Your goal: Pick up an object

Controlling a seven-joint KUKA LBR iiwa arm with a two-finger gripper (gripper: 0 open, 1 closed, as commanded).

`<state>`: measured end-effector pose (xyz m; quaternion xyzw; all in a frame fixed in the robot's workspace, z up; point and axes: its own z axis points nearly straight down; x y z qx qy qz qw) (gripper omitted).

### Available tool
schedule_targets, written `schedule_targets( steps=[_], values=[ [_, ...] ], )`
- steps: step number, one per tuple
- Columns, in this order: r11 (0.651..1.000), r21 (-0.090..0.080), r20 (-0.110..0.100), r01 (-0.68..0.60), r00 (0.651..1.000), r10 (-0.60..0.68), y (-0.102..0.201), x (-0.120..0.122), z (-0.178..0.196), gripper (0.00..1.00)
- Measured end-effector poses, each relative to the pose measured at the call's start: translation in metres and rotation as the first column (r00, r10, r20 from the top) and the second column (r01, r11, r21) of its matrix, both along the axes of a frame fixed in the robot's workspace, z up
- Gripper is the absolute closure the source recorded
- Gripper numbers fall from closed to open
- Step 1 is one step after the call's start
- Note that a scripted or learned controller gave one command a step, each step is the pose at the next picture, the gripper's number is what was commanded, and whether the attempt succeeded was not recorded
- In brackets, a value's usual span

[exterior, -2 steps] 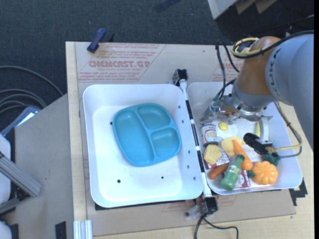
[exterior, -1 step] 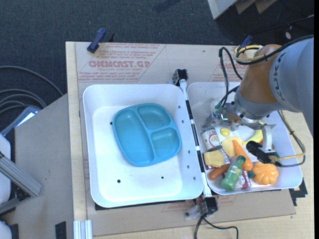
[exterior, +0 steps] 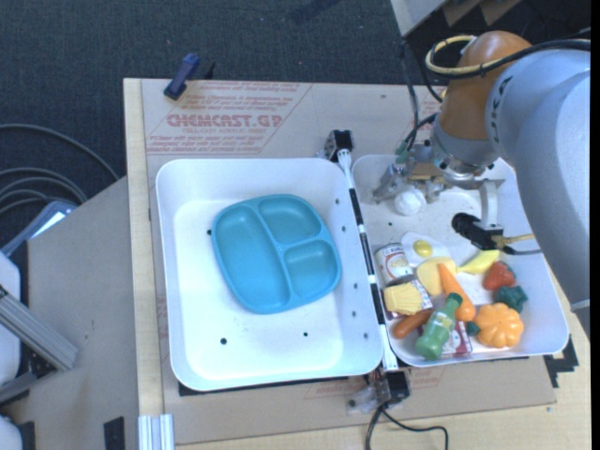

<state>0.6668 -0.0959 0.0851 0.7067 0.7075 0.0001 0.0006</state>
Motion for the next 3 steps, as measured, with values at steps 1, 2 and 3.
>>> schedule_targets(
  steps=[1, 2, 3],
  values=[
    [1.0, 0.0, -0.002, 0.002, 1.0, -0.002, -0.03, -0.096, 0.0, 0.0],
    [1.0, -0.001, 0.006, 0.003, 1.0, -0.003, -0.03, -0.094, 0.012, 1.0],
    [1.0, 0.0, 0.002, 0.003, 1.0, -0.003, -0.03, -0.095, 0.011, 0.0]
  ],
)
